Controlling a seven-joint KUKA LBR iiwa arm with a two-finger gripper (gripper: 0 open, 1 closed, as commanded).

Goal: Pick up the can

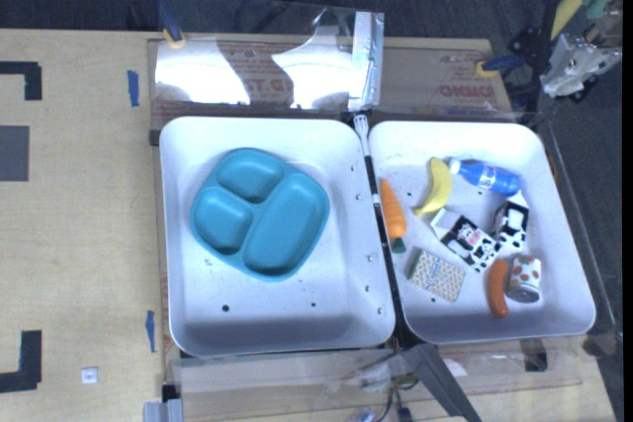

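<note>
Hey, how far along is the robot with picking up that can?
Nothing looks done yet. The can lies in the right bin near its front right corner, beside an orange sausage-shaped toy. Nothing is in hand: the gripper sits outside the bins, past the right bin's far right corner, well away from the can. The whole job is left: reach in, grasp the can and lift it.

A light wooden bench (69, 212) carried two shallow white bins side by side, the left bin (198, 311) touching the right bin (564, 311) along their inner rims. Behind them lay a clear plastic sheet (257, 64) on cardboard (435, 74). Black tape marks (28, 79) and blue tape strips (133, 86) sat on the wood.
</note>
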